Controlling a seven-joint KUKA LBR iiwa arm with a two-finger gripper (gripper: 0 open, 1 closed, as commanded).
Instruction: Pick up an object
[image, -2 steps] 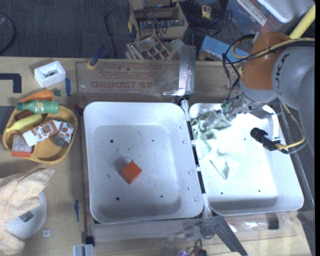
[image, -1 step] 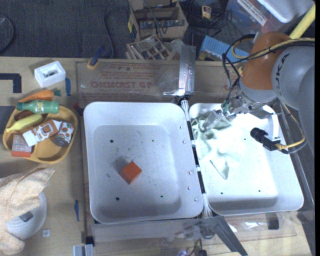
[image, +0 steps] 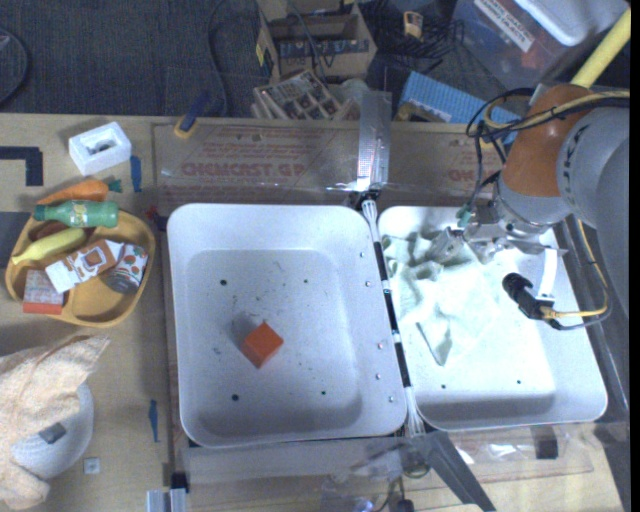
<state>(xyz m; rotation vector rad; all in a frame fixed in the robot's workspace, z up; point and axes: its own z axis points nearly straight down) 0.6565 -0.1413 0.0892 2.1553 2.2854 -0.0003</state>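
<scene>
Orange block (image: 263, 343): lying in my left bin (image: 200, 240), ungrasped. End effector (image: 470, 238): over right bin (image: 590, 400), well apart from it; finger state I cannot tell. Pick outstanding.

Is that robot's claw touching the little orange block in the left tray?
Apart. The camera view shows the small orange cube lying alone in the left white bin, while the gripper is over the right white bin, across the divide.
</scene>
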